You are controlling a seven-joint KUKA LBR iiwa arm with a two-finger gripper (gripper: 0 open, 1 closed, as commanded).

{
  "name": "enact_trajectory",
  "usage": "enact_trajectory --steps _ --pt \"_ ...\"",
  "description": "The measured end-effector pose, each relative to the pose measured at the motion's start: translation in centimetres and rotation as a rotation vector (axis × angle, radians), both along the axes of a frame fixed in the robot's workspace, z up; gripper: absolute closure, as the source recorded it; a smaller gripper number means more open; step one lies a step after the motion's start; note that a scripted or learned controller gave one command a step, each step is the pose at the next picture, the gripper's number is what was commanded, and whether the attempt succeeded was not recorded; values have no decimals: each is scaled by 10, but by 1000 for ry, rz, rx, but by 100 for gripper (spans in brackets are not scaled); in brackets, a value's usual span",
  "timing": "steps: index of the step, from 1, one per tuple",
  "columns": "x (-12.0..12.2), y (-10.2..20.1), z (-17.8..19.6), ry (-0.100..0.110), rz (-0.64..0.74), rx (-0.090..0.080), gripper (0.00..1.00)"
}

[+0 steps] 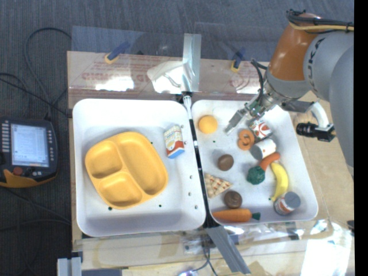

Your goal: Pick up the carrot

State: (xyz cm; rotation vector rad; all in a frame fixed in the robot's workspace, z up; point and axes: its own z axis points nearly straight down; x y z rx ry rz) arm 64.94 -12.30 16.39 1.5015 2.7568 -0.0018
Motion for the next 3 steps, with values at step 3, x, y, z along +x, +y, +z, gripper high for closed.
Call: enact_trajectory --steps 3 --pt "-39 26 -22 0 -418 0 0"
